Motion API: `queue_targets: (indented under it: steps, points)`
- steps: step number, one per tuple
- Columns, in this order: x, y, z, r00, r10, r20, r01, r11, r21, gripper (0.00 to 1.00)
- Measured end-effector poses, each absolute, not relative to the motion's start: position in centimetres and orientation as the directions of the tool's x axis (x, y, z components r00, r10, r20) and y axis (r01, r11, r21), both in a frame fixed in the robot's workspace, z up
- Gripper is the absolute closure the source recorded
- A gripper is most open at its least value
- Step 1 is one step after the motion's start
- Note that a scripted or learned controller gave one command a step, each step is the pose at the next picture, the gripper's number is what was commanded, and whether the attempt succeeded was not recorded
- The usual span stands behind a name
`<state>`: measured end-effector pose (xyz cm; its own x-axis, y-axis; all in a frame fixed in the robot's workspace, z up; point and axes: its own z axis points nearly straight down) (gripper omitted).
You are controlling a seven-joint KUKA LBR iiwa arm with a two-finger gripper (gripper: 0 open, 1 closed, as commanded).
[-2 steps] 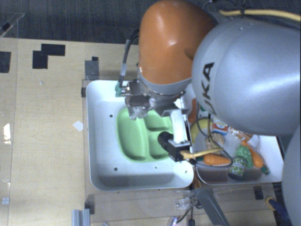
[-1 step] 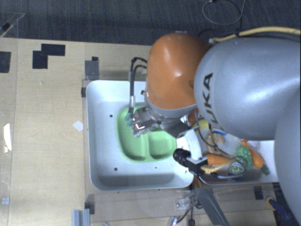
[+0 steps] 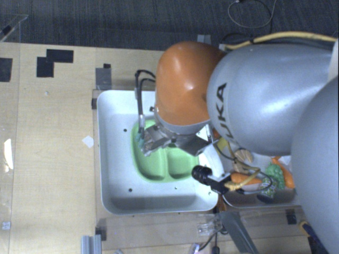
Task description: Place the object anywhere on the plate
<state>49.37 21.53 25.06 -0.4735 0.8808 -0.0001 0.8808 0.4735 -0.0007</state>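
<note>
A light green plate (image 3: 159, 167) with a divider ridge lies in the left white bin (image 3: 114, 163), toward its right side. The arm's orange band (image 3: 183, 83) and grey wrist hang right over the plate's upper part. My gripper (image 3: 150, 142) points down at the plate's upper left, close to or touching its surface. The wrist blocks the view of the gripper's tips and of anything between them.
The right bin (image 3: 265, 199) holds a pile of toy food, among it an orange carrot-like piece (image 3: 241, 179) and a green item (image 3: 275, 171). A black part (image 3: 204, 174) juts over the bins' shared wall. The arm's large grey body covers most of the right side.
</note>
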Motion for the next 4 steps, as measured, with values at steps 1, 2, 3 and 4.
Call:
queue_targets:
  steps: [1,2,3,4]
  points:
    - [49.4,21.5,25.1,-0.473,0.881,0.0,0.881,0.473,0.0,0.0]
    - [49.6,21.6,25.9,-0.473,0.881,0.0,0.881,0.473,0.0,1.0]
    - [49.6,21.6,25.9,-0.473,0.881,0.0,0.881,0.473,0.0,0.0]
    - [49.8,21.6,26.8,-0.473,0.881,0.0,0.881,0.473,-0.001,1.0]
